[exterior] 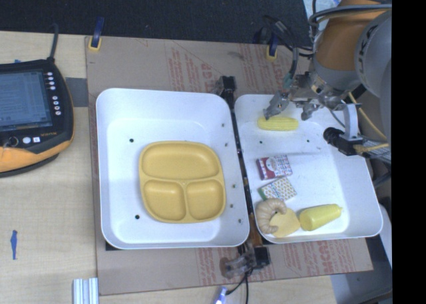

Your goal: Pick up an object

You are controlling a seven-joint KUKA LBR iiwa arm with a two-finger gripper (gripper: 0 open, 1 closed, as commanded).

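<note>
Gripper point(291, 106): fingers spread apart, hovering just above the yellow corn cob point(278, 124) at the twelve o'clock end of the right bin point(359, 183), clasping nothing. The step was judged a descent to grasp; it would go best lowered straight, straddling the cob across its narrow width. Toward six o'clock lay a red packet point(273, 165), a checked packet point(279, 189), a croissant point(274, 216) and a yellow cylinder point(319, 216); the left bin point(116, 163), at nine o'clock, held a yellow tray point(182, 180).

Smooth white plastic bins point(113, 163) on matt brown cardboard point(166, 63); glossy yellow plastic tray point(181, 181).
</note>
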